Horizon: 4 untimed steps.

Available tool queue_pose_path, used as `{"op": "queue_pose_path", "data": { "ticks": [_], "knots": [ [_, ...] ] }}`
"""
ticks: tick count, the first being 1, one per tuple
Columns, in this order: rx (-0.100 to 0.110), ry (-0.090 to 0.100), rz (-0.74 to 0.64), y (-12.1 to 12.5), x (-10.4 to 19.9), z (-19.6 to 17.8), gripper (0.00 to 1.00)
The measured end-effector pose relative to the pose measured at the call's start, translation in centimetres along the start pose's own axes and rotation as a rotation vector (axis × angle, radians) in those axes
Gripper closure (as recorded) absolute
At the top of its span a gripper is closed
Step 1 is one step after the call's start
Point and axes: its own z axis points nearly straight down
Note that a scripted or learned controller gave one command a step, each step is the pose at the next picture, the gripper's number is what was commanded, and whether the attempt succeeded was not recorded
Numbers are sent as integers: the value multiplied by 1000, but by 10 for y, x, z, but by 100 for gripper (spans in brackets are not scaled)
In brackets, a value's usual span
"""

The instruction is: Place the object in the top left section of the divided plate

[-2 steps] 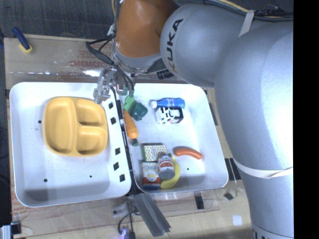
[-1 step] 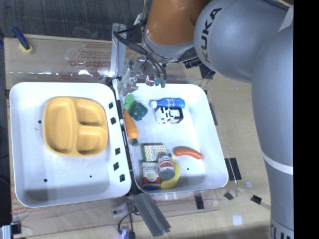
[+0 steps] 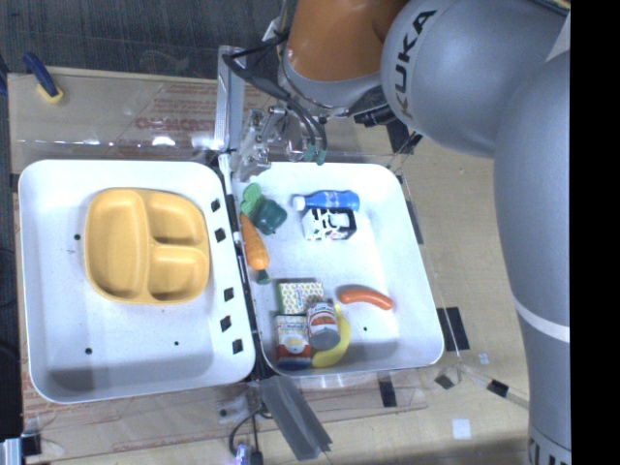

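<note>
Divided plate (image 3: 147, 245), yellow, sits in the left bin (image 3: 48, 356), toward its upper half, all three sections bare. You've got the gripper (image 3: 281, 143) hovering at the top edge of the right bin (image 3: 412, 260), near the divider between the bins, well apart from the plate. Nothing sits between its fingers; whether they're spread or closed you can't tell from this angle, so leave that unknown. Candidate objects all lie in the right bin below the gripper: green item (image 3: 263, 209) closest, just under it, carrot (image 3: 255, 245) touching it along the left wall, blue bottle (image 3: 327, 201) and black-and-white carton (image 3: 327, 225) to the right. Further down: sausage (image 3: 365, 298), can (image 3: 323, 324) on a banana (image 3: 334, 349), two small boxes (image 3: 294, 313).
</note>
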Motion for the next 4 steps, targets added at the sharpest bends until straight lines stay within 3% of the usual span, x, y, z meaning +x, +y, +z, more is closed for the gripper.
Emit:
{"op": "queue_pose_path", "data": {
  "ticks": [1,3,4],
  "knots": [
    [-2,8,-305,52,17,66,100],
    [0,3,-209,-69,-7,18,100],
    [-1,6,-120,-16,-4,55,100]
  ]
}}
